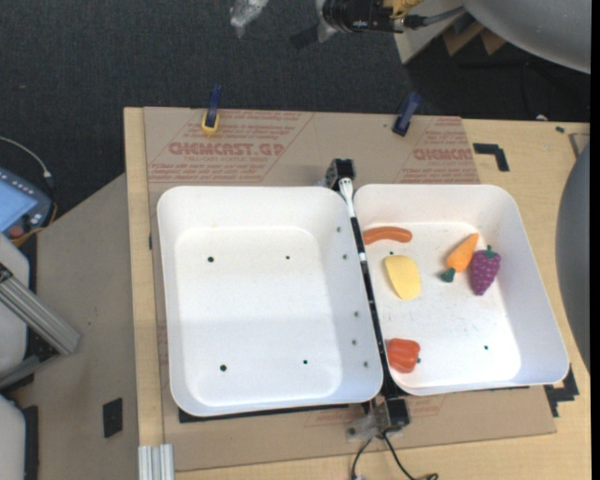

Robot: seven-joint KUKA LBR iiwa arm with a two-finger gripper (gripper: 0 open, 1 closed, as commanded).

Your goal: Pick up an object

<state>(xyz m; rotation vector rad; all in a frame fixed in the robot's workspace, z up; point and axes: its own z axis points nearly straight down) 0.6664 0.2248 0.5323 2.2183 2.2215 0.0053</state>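
The pincer (251,15) is high up past the far edge of the tabletop (142,394), over the dark floor. It looks blurry from here. I cannot tell if it is apart or together. Nothing is in it that I can see. The grey arm (536,28) comes in from the side behind it.

All the toys are well apart from the pincer. They are much nearer to me than it is, and over on the arm's side. They lie in the right bin (511,328). The sausage (387,234) is the toy closest to the pincer, near the wall between the bins. Just past the sausage from the pincer is the yellow piece (403,277). The carrot (461,255) and the purple grapes (484,269) sit side by side, almost touching, further toward the arm's side. The red pepper (403,353) is the furthest from the pincer, by the near wall of its bin. The left bin (253,309), which is more straight ahead of the pincer, has no toys in it.

I think the job has only just begun. No toy has been picked up yet. Next the pincer needs to choose one toy, come across over the right bin, and go down on it. The yellow piece looks like a good pick, since it has room all around. The carrot and grapes are so close that the pincer might bump one while going for the other.
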